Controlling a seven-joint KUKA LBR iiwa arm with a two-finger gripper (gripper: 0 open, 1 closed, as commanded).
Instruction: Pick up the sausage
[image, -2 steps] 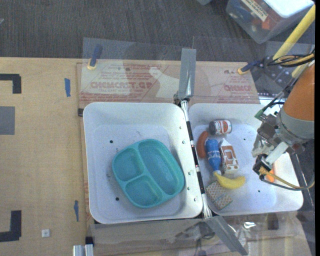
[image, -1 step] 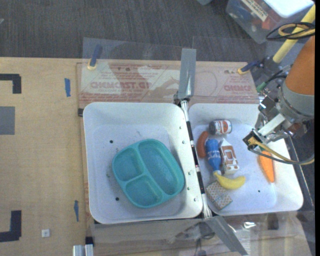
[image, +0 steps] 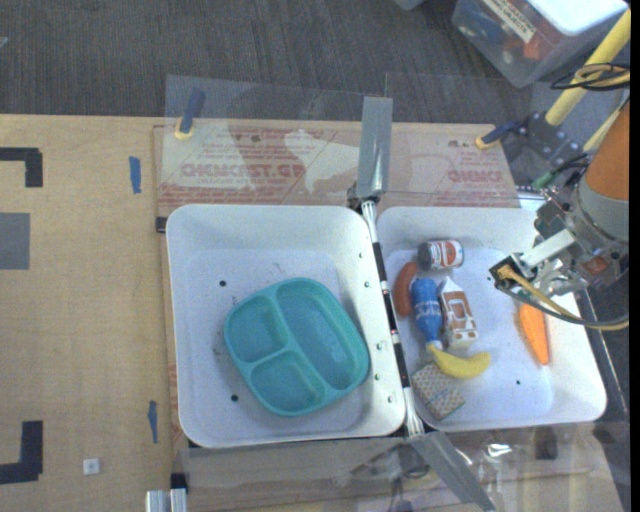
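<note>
Sausage (image: 403, 288), reddish brown, lies in the right bin (image: 560, 400), hard against that bin's left wall. Its long axis runs from the far side towards the near side, nearly parallel to the wall, with the far end pointing up towards a small can (image: 441, 254). A blue bottle (image: 427, 311) lies just beside it on the right, roughly parallel, so the sausage sits in a narrow lane between wall and bottle with little room on either flank. Beyond its far end there is a patch of bare white floor.

Right of the bottle comes a small printed carton (image: 458, 318), then a banana (image: 461, 364) across the near end of the row, and a tan, mesh-patterned piece (image: 438, 391) near the front corner (what it is, I can't make out). A carrot (image: 536, 334) lies well apart on the right. Between the carton and the carrot the floor is bare, as is the near right corner.

The gripper (image: 560, 268) hangs over the right side of this bin, near the carrot's far tip and well away from the sausage. Whether it is open or closed I cannot tell; the wrist and its fittings crowd that spot. The arm (image: 607, 185) covers the bin's far right rim.

The left bin (image: 200, 240) holds a teal divided plate (image: 296, 346).
</note>
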